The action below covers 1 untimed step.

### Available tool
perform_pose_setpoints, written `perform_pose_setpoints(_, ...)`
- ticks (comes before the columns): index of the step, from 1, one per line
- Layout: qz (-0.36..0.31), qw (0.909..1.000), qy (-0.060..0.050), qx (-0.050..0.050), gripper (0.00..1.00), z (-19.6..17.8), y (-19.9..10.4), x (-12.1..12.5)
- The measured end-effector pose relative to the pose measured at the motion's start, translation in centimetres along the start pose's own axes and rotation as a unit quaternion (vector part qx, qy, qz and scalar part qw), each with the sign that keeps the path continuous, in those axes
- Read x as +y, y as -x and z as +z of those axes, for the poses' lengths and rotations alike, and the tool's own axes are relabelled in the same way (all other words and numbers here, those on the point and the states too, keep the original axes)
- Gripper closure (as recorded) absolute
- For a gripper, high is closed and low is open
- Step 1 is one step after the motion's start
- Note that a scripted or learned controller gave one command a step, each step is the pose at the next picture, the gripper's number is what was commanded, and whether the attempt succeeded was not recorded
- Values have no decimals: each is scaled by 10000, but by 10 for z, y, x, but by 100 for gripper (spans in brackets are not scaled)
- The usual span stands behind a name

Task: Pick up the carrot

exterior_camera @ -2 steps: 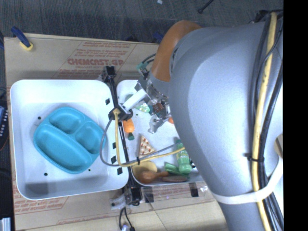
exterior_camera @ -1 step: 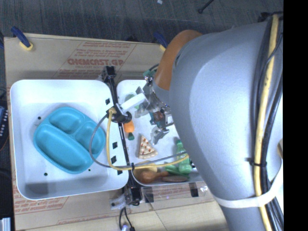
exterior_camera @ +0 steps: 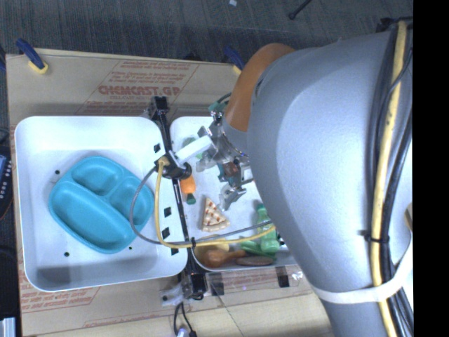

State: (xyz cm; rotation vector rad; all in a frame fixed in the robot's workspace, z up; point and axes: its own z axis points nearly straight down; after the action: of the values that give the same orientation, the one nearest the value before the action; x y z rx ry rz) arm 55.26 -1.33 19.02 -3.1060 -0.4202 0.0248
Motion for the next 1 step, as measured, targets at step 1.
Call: perform_pose_setpoints(1,0,10000,0,1,0,0,0,0)
